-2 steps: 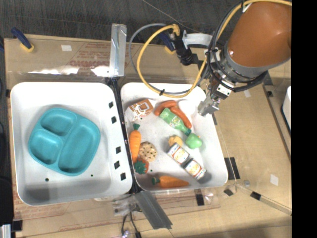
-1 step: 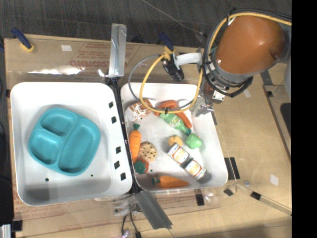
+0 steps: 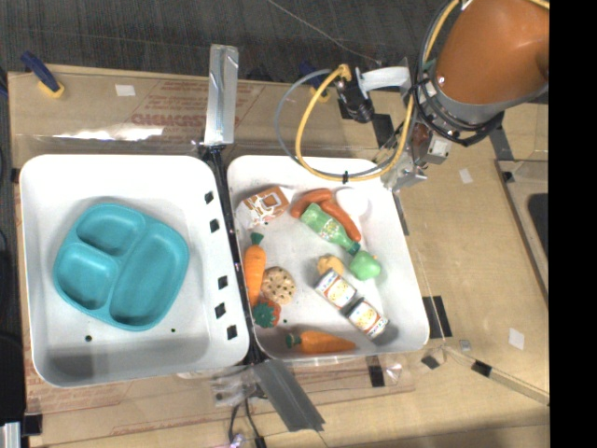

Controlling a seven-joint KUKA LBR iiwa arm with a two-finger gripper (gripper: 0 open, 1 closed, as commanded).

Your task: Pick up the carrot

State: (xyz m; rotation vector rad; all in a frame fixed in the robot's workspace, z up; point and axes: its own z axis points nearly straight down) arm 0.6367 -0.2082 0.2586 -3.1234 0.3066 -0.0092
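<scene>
The carrot (image 3: pixel 255 271) lies in the right bin (image 3: pixel 403 250), tight along its left wall, orange body running near-to-far with its green top at the near end. A second carrot (image 3: pixel 322 343) lies flat along the bin's near wall, green top pointing left. Touching the first carrot's right side sits a round cookie (image 3: pixel 278 286); farther in are a small carton (image 3: pixel 264 204), a sausage (image 3: pixel 326 205) with a green bottle (image 3: pixel 332 228) lying across it, a green round piece (image 3: pixel 367 267) and two small jars (image 3: pixel 353 304) end to end.

My gripper (image 3: pixel 408 171) hangs over the far right corner of that bin, well apart from both carrots, and I cannot tell from this angle whether my jaws are open or closed. My orange band (image 3: pixel 492 45) rises at the far right, with a yellow cable (image 3: pixel 303 124) looping out toward the bin's far rim.

The left bin (image 3: pixel 37 250) holds a teal divided plate (image 3: pixel 120 265). Both bins rest on a brown bench (image 3: pixel 476 278).
</scene>
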